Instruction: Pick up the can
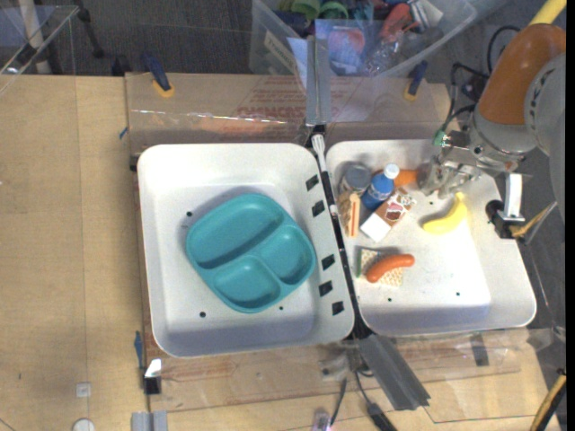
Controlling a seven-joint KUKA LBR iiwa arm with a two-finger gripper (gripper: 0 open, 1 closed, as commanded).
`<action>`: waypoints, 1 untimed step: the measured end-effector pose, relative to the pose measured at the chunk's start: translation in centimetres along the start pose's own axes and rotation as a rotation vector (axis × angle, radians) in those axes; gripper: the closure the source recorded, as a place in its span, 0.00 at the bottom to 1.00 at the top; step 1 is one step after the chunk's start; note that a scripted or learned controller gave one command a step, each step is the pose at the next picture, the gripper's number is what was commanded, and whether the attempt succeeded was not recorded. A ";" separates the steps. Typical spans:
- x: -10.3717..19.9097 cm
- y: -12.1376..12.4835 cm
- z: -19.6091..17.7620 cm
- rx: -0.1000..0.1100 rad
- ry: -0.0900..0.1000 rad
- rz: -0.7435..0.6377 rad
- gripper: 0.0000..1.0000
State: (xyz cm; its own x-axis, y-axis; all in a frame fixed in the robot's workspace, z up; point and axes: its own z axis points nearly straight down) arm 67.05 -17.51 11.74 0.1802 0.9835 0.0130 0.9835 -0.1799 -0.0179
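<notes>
Two bins: left bin point(162, 241) holds teal tray point(249, 251); right bin point(485, 285) holds can point(356, 177).

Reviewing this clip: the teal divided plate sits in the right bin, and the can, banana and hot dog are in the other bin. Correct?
Not quite. The camera view shows the teal divided plate in the left bin, not the right. The can, banana and hot dog are in the other bin, the right one.

No text, label, brand, number or sign can be read. The small carton point(393, 212) and blue bottle point(382, 187) left of the fingers point(442, 180) show print too blurred to make out.
</notes>
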 end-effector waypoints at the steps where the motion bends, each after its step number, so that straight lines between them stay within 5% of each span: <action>1: 0.1 0.1 -0.1 -0.004 0.000 -0.001 0.00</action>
State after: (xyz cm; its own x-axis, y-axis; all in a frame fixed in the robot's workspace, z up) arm 67.17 -17.47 11.88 0.1794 0.9837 0.0132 0.9837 -0.1793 -0.0136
